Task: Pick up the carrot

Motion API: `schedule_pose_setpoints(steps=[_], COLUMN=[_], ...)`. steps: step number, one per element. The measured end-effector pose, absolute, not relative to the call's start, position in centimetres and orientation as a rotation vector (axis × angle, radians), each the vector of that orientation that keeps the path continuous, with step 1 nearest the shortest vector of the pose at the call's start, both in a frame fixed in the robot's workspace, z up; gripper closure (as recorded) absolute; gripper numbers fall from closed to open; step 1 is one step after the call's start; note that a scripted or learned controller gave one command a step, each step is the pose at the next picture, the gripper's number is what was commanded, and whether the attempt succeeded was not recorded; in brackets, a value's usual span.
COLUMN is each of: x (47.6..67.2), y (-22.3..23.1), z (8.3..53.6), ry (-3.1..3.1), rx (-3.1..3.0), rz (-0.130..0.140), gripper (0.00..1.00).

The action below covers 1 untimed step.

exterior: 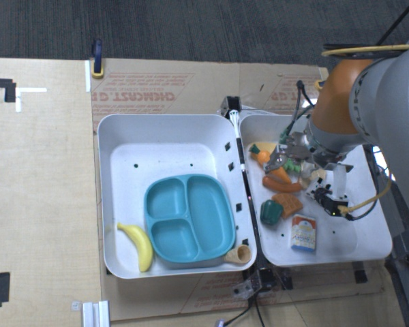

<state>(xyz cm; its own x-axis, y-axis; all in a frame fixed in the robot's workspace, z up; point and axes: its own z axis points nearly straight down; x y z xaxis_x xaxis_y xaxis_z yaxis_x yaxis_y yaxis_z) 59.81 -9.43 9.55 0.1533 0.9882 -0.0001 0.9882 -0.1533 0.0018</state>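
The carrot (278,180), orange and elongated, lies in the right bin (347,247) near its left wall. My gripper (285,158) hangs low over the bin's upper left part. It is just above and slightly behind the carrot, very close to it. The grey arm with its orange band reaches in from the right and hides the bin's far right part. Nothing visibly rests in the gripper.
Around the carrot lie a small orange and green piece (260,154), a brownish-orange piece (288,203), a green pepper (270,212) and a small carton (303,233). The left bin (157,138) holds a teal divided plate (189,218), a banana (140,244) and a beige cone (238,254).
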Motion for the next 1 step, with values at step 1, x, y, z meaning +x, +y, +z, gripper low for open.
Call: schedule_pose_setpoints(steps=[1], x=[59.87], y=[-9.67], z=[10.49], ry=[2.036], rx=[2.386], rz=[0.000], gripper=[1.00])
